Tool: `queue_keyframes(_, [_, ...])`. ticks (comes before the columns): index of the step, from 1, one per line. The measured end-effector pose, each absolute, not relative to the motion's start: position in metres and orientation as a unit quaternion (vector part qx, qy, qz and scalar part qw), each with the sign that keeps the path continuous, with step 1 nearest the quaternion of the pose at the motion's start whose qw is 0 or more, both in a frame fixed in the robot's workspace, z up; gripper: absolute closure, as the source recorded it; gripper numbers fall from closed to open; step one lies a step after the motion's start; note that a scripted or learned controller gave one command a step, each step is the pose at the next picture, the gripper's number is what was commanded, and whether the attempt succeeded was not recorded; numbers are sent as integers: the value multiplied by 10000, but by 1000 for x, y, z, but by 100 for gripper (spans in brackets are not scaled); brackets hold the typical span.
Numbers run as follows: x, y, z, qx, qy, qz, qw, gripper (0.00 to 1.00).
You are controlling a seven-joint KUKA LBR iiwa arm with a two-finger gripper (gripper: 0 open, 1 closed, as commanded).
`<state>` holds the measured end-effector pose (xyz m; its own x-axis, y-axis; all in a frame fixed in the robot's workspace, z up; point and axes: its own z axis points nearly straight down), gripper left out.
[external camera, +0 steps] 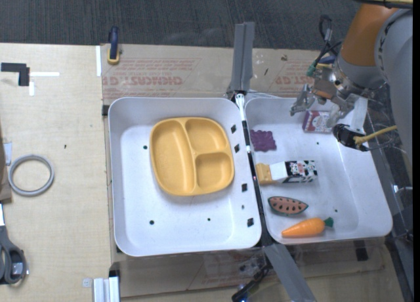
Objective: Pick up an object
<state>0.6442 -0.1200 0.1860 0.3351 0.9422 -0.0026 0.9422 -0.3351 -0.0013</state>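
camera: single fixed view, mounted above the tabletop
facing: down at a slant, both white bins in frame
range: mid, whole tabletop width
my arm: enters from view right

We see smooth, glossy white plastic bins, a matt yellow plastic plate, pale wood bench, and printed brown cardboard.

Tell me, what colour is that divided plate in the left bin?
Yellow-orange, a plain three-section divided plate; the overhead camera view shows it clearly.
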Motion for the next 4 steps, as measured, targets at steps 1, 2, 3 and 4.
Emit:
queue_keyframes(1, [658,-184,138,8098,5868,-15,2,0])
queue_keyframes(2, [659,-176,92,8000,6000,-9,5,0])
queue_keyframes(3, [586,-139,146,8016,5979,-9,-4,0])
queue_keyframes(4, [565,-102,93,8250,5651,0,7,0])
